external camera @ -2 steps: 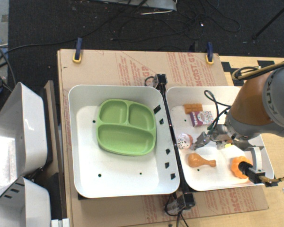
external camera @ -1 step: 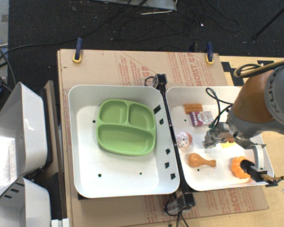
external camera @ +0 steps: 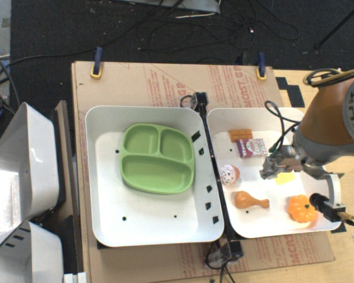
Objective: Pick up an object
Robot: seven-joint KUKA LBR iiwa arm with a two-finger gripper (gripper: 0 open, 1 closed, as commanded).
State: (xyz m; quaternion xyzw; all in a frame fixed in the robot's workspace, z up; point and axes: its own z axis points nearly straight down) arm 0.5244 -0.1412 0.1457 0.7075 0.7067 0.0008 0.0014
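The gripper point(external camera: 270, 168) is hovering just beside the yellow block point(external camera: 285, 178) in the right bin point(external camera: 248, 233); I cannot tell its opening. Descending off-centre, it risks nudging the block aside.

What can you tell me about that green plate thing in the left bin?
The green plate is a pale green divided tray, plastic by its look, with rounded corners and three compartments: two smaller ones along its far side, one long one nearer the camera. It lies flat and slightly turned on the floor of the left bin, with nothing in it or touching it.
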